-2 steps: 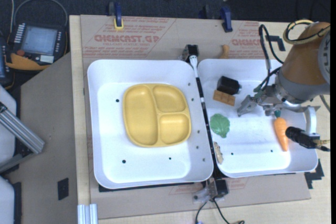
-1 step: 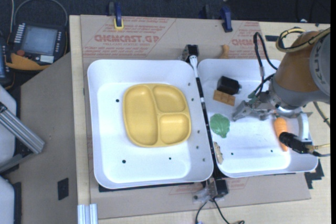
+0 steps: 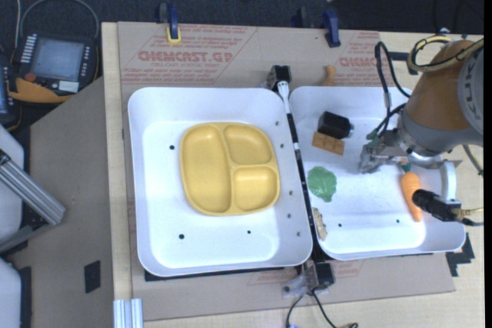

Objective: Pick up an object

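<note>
The pincer (image 3: 374,158) is down inside the right bin (image 3: 361,230), over bare white floor towards its right half, with the grey arm (image 3: 442,107) and its orange band coming in from the right edge. I can't tell from here how far it is spread or whether it pinches anything; nothing visibly sits in it. Closest to it is the orange carrot (image 3: 410,192), lying just to its right and a little nearer, its long axis running far-to-near along the bin's right side, partly under a black piece of the wrist. The green leafy toy (image 3: 322,183) lies to its left, slightly nearer. The brown block (image 3: 328,143) and the black block (image 3: 335,124) sit left and farther back. The yellow divided plate (image 3: 228,167) rests alone in the left bin (image 3: 154,188).
</note>
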Robot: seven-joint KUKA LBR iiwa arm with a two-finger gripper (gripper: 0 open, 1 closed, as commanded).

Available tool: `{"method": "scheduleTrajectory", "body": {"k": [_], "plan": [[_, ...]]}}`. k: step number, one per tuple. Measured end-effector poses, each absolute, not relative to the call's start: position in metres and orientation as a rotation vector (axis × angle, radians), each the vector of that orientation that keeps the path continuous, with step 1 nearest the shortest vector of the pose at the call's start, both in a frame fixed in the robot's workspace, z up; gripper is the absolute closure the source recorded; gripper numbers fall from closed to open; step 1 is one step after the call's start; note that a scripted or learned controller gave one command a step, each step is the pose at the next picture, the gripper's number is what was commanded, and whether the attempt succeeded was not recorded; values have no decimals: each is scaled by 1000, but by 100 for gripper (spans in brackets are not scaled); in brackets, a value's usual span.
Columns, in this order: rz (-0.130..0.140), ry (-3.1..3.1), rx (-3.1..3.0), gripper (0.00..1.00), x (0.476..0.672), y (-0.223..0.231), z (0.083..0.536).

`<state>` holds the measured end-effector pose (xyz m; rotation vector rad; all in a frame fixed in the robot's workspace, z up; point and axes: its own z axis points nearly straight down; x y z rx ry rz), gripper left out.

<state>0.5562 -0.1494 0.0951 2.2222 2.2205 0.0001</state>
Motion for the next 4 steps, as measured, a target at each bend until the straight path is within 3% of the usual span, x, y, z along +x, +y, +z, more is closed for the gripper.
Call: {"method": "scheduleTrajectory", "body": {"k": [2,4], "plan": [[4,2218,2216,100,558,-147,208],[6,2229,2213,100,558,-38,218]]}}
